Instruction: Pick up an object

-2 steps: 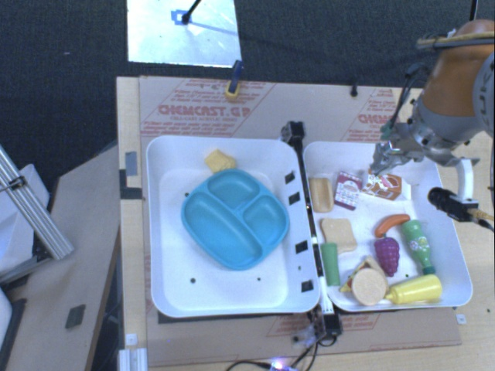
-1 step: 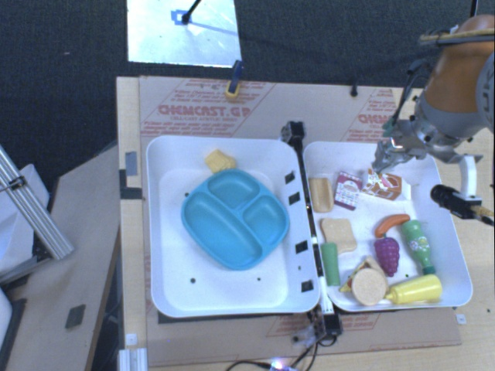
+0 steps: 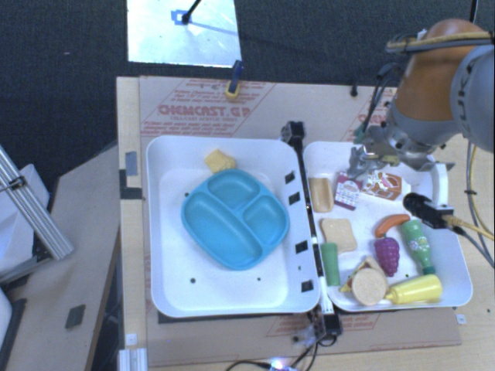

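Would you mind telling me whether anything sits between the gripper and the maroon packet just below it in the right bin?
Nothing visible does. The gripper hangs directly over the maroon packet in the right bin; the bread slice lies beside it.

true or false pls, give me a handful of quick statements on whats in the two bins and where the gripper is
1. The blue divided plate lies in the left bin. True.
2. The yellow toy block sits on the plate's middle. False: it lies in the bin just beyond the plate's far edge.
3. The gripper hangs over the right bin, above the small red packet. True.
4. The purple grapes are in the left bin. False: they lie in the right bin, near the green bottle.
5. The yellow squeeze bottle stands upright. False: it lies on its side by the near wall.
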You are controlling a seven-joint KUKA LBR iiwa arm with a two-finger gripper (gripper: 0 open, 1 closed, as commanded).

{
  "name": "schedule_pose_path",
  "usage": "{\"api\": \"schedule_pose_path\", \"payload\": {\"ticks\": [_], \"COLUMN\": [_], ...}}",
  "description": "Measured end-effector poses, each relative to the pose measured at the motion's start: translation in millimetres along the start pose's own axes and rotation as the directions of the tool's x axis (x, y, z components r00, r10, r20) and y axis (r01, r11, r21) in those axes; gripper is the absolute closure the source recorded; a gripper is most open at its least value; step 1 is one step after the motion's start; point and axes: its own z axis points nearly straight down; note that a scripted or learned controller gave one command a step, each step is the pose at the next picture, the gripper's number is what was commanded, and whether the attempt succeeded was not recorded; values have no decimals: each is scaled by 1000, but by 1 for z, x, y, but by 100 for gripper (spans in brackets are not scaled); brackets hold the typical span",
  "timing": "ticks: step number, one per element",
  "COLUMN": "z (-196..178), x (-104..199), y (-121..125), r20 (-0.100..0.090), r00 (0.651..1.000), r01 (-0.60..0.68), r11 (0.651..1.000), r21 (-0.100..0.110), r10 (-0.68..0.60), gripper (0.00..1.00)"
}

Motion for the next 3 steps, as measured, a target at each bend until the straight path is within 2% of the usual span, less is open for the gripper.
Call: {"api": "schedule_pose_path", "payload": {"ticks": [2, 3], "z": [12, -3], "x": [99, 151], "y": [-53, -73], "r20": [-1, -1], "r00": [1000, 1000], "r01": [2, 2], "r11": [1000, 1000], "r21": [2, 0], "r10": [-2, -2], "gripper": [100, 100]}}
